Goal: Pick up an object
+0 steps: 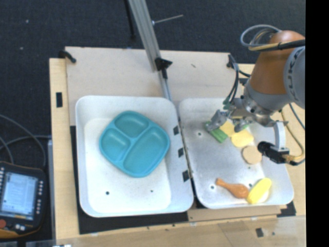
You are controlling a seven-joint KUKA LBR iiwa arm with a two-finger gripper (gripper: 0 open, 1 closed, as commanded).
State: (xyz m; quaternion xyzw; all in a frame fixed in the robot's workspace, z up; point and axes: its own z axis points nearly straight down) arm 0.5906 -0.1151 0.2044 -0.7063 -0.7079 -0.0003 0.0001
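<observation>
My gripper [227, 123] hangs over the upper middle of the right bin [205, 161], open, with nothing between its fingers. A small green piece [220, 135] lies just below its left finger [215, 121]. A pale yellow piece [242, 138] lies just below its right side. Further down are a round tan disc [252, 155], an orange drumstick-shaped toy [231, 188] and a yellow lemon-like piece [259, 190] near the bin's front right corner.
The left bin [90, 189] holds a blue sectioned plate [134, 143]. A slanted metal post [149, 35] rises behind the bins. A black cable connector [272, 152] hangs from the arm over the right bin's right side.
</observation>
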